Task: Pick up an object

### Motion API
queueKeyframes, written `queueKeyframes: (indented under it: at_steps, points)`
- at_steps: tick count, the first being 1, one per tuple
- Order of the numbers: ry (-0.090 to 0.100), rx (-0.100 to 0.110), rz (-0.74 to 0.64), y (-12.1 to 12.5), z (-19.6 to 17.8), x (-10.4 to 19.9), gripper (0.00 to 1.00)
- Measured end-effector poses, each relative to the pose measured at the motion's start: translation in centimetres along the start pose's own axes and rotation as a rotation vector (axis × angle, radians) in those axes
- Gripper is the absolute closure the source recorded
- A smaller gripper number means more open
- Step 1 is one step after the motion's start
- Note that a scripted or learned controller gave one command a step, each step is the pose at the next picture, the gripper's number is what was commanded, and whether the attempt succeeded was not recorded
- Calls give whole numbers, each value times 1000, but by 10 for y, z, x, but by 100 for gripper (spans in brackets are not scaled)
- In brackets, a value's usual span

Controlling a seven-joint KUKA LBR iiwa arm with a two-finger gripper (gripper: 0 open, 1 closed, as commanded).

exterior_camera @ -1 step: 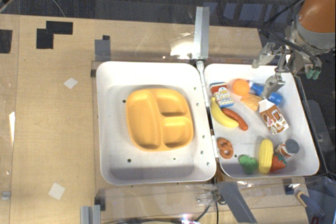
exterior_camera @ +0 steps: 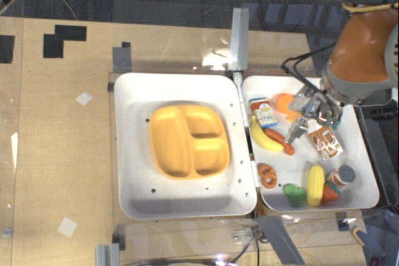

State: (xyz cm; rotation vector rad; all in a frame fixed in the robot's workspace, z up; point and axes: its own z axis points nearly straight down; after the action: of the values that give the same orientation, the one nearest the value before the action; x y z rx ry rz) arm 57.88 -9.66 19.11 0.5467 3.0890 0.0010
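The right bin (exterior_camera: pixel 368 187) holds several toy foods. A yellow banana (exterior_camera: pixel 264 137) lies beside a red sausage (exterior_camera: pixel 280 139), with a small carton (exterior_camera: pixel 264 112) and an orange (exterior_camera: pixel 283 101) behind them. Toward the front are a pretzel (exterior_camera: pixel 268 175), a green pepper (exterior_camera: pixel 295 194), a corn cob (exterior_camera: pixel 316 182), a can (exterior_camera: pixel 343 175) and a red-and-white packet (exterior_camera: pixel 326 142). My gripper (exterior_camera: pixel 295 131) hangs low over the bin's middle, just right of the sausage's end and in front of the orange. Nothing shows as held.
The left bin (exterior_camera: pixel 128 134) carries a yellow divided plate (exterior_camera: pixel 188 140) in its middle. A metal post (exterior_camera: pixel 239 34) stands behind the seam between the bins. The arm's orange band (exterior_camera: pixel 365 47) and cables reach over the right bin's far right corner.
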Motion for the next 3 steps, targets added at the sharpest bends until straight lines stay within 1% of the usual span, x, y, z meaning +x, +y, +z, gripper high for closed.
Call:
queueKeyframes:
  at_steps: [1, 2, 3]
  points:
    - [0, -2, 165, 35, 5, 83, 0]
    - [1, -1, 442, 62, 6, 119, 0]
    - [-5, -9, 418, 129, -95, 142, 0]
